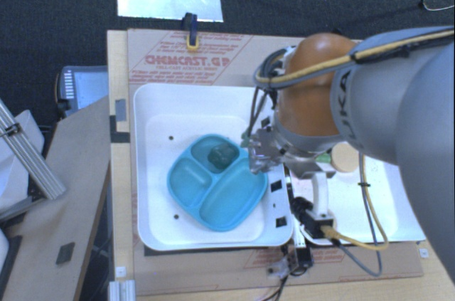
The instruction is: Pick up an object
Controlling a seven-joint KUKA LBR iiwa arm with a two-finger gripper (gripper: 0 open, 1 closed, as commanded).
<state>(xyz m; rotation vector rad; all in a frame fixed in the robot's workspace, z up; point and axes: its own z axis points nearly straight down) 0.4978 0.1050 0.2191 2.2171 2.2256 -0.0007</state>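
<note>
Blue is what catches the eye: a blue divided plate (217, 182) lies in the left white bin (160, 122), tilted a little, toward the bin's right half. It has three compartments, and in the upper one sits a small greenish, translucent object (222, 154) that I can't name more exactly. The grey arm (398, 100) comes in from the right, its orange band (316, 86) over the wall between the two bins, and the claw (257, 159) hangs right at the plate's upper right rim, just beside that greenish object. How far the claw stands open I cannot tell; the wrist and cables crowd over it, and nothing can be seen gripped in it. In the right bin (387, 203) a round tan object (346, 157) peeks out from under the arm. Both bins rest on a surface (188, 57) lined with printed brown cardboard.
</note>
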